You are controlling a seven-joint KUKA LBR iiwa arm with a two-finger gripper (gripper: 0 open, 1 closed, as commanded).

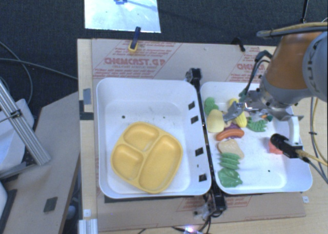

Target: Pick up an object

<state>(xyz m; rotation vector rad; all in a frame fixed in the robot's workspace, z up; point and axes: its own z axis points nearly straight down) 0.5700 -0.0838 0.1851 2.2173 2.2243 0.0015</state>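
Two shallow white bins are seen side by side on the bench, and the arm [300, 61] is reached in from the right, over the right bin [300, 179]. The gripper [237, 111] is lowered among a crowd of toy food in that bin's upper left part. Whether anything is grasped cannot be told.

Around it, the bin is tightly packed. A green piece [210, 104] is lodged at the bin's upper left, just above a pale yellow piece [215, 121]. A small purple-and-yellow item [239, 120] is tucked just below the gripper, too small to be made out further. Green leafy pieces [258, 124] are spread to its right. Below these, a red sausage [229, 134] is laid across, then a tan bread slice [231, 148], then two green pea pods [229, 169] stacked toward the near wall. Everything on that side is set close together, touching or nearly so.

Well apart, near the right wall, an orange piece [275, 147] is partly covered by a black part [285, 144] of the rig.

In the left bin [128, 92], a yellow divided plate [147, 156] is lying flat, with three compartments.
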